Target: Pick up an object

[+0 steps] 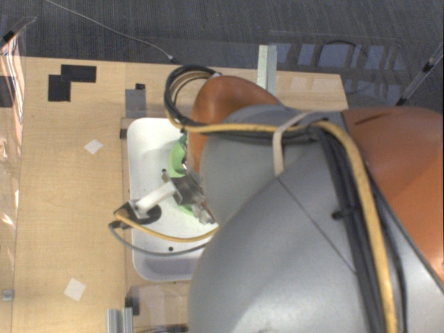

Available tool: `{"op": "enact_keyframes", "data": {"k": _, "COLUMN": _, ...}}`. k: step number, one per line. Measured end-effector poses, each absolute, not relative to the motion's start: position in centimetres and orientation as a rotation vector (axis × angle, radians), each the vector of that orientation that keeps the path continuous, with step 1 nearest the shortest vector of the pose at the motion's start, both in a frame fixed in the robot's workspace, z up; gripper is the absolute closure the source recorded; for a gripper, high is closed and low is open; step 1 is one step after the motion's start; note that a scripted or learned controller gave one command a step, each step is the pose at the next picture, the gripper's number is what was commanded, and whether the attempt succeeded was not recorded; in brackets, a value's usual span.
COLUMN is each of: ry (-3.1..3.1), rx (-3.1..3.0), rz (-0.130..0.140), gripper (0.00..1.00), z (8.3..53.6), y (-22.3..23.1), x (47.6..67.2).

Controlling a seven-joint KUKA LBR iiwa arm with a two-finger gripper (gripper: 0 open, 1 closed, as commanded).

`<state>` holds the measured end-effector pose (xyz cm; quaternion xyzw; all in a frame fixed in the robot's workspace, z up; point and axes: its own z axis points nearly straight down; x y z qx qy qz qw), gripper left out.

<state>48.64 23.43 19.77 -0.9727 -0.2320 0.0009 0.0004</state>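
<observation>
The grey arm with its orange band [229,99] fills the right and middle of the camera view and reaches down into the left white bin [142,144]. The gripper [182,191] sits low over the bin's middle, its metal body and a white cylindrical part [154,200] showing past the arm. A bright green object [179,159] lies right against the gripper, with another sliver of green [189,207] below it. Whether the green object is held cannot be told, as the arm hides most of it.
Yellow and black cables [163,233] loop from the gripper across the bin's near part, and black cables [182,82] curl above its far rim. The wooden bench [69,200] stretches to the left, with black markers [69,80] at the back.
</observation>
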Motion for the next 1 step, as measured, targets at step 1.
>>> {"op": "enact_keyframes", "data": {"k": 1, "ry": -0.325, "rx": -3.119, "rz": -0.013, "gripper": 1.00, "z": 39.08, "y": 23.49, "x": 48.77}}
